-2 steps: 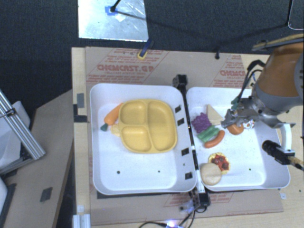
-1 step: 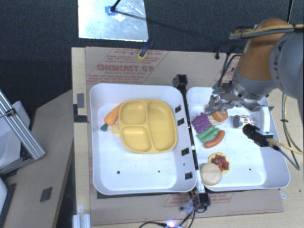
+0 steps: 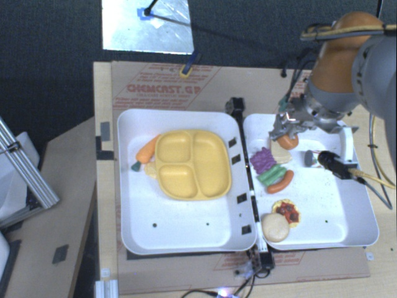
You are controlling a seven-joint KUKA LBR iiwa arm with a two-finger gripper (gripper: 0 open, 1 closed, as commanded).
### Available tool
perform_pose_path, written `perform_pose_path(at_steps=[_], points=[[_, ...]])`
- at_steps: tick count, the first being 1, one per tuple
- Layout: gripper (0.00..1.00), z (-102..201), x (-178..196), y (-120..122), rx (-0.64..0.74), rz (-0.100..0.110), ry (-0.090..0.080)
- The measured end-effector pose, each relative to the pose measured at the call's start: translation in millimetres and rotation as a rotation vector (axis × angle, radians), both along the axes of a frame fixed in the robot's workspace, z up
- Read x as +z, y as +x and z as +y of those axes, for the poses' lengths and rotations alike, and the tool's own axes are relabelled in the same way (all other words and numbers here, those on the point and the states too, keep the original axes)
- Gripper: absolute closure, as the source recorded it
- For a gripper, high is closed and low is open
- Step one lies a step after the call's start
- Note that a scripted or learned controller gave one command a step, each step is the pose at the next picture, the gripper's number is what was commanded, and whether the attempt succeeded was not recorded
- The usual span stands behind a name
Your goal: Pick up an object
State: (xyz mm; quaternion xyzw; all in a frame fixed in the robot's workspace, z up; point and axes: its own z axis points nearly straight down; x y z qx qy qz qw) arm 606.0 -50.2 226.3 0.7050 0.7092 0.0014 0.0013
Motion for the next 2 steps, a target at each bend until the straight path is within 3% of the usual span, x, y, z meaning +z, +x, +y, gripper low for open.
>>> perform_pose_path(at_steps=[1, 2], points=[[1.00, 9, 8, -7, 0.000, 0.002, 0.000], [1.00, 11, -12, -5, 0.000, 0.004, 0.000]])
